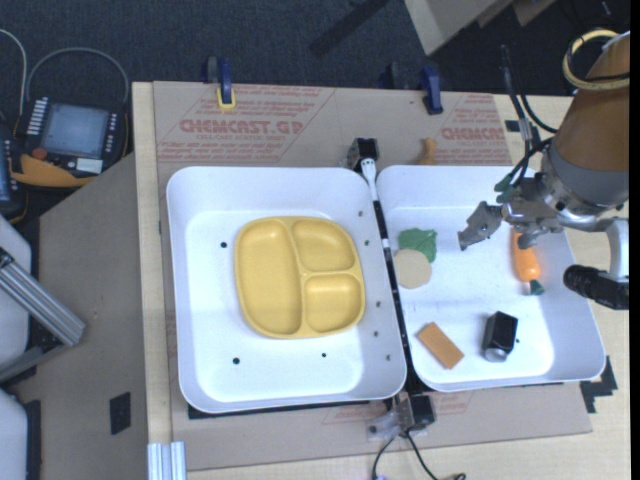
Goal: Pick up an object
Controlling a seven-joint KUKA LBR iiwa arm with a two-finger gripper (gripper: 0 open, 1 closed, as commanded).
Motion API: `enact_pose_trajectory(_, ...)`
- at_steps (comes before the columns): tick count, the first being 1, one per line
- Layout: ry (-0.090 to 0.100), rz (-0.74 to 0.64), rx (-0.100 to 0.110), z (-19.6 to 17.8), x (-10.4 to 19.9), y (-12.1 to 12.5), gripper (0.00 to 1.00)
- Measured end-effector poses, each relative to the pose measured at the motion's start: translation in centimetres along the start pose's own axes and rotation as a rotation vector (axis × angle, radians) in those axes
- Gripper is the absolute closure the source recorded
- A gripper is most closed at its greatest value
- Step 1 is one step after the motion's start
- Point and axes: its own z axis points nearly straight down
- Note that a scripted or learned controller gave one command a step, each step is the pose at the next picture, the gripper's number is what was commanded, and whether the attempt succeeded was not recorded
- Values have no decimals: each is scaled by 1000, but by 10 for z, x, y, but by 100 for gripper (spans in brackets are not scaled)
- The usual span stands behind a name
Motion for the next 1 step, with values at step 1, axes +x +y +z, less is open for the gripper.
enact_pose_trajectory(1, -2, -3, -15, -8, 0, 2, 0)
